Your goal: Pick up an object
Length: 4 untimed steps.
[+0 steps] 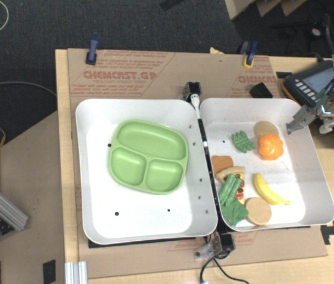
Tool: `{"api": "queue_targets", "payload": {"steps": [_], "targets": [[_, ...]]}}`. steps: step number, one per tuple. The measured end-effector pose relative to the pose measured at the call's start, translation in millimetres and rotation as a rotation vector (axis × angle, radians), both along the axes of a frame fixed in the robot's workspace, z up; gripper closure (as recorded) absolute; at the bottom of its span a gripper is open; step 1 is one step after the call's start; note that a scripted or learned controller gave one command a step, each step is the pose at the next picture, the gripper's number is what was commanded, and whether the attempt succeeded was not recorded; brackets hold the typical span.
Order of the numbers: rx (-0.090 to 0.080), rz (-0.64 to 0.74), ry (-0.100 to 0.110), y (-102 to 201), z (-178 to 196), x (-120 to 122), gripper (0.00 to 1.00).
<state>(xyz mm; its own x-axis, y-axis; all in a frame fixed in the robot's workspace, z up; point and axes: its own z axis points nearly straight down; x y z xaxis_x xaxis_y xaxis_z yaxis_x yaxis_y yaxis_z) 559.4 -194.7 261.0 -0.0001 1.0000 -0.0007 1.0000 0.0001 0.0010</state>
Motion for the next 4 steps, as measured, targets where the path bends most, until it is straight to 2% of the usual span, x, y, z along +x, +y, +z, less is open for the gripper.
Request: {"api": "queue_targets", "payload": {"steps": [1,2,3,4], "targets": [[0.002,0.01,-0.01,90.1,83.6,-31.7,0.0],[-0.001,0.002,-0.005,84.8,89.1,-31.4,1.0],[0.002,0.008,-0.006,151.3,131.4,-64.3,1.0],[0.0,-0.01,0.01,68.9,42.5,-81.8,1.0]]}}
